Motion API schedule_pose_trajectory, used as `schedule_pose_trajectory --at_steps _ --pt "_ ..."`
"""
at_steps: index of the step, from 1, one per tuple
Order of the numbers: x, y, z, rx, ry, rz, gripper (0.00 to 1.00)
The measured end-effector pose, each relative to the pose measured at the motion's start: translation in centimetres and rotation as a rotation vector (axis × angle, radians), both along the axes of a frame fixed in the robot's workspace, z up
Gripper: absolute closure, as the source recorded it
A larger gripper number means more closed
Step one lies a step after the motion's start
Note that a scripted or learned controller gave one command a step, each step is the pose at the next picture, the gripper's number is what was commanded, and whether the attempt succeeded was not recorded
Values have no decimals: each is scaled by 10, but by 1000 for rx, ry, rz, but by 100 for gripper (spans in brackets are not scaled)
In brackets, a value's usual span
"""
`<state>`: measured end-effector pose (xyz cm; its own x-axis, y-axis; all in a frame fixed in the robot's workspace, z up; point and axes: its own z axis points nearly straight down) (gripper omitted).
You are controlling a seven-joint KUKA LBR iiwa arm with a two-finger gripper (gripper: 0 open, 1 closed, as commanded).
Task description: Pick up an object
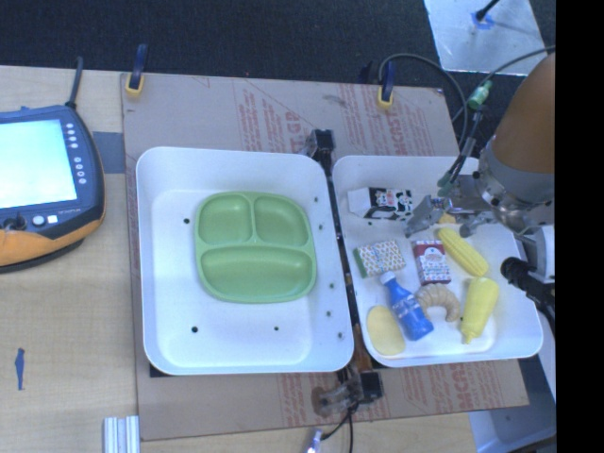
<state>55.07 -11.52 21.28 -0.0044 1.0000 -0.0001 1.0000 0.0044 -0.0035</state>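
Note:
The right white bin (528,345) holds several small items. A white carton with black spots (380,201) lies at its far left. Nearer sit a patterned packet (380,256), a red box (432,261), a blue bottle (407,310), a croissant (442,298), two yellow corn cobs (463,250) (478,307) and a pale yellow piece (384,330). My gripper (444,213) hangs over the bin's far right part, just right of the carton and above the upper corn cob. I see nothing held in it.
The left white bin (160,338) holds a green divided plate (255,247). A tablet with an orange case (42,182) lies on the bench at far left. Cables arc above the right bin's back edge.

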Motion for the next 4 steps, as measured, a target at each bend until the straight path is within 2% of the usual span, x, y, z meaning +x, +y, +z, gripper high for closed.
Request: schedule_pose_trajectory --at_steps 1,2,3,4 --pt "7 -28 -116 -4 -11 1 0" --pt "39 -70 -32 -1 -3 -3 0" --pt "-3 -47 -122 0 2 1 0" --pt "75 -31 -121 1 -2 -1 0"
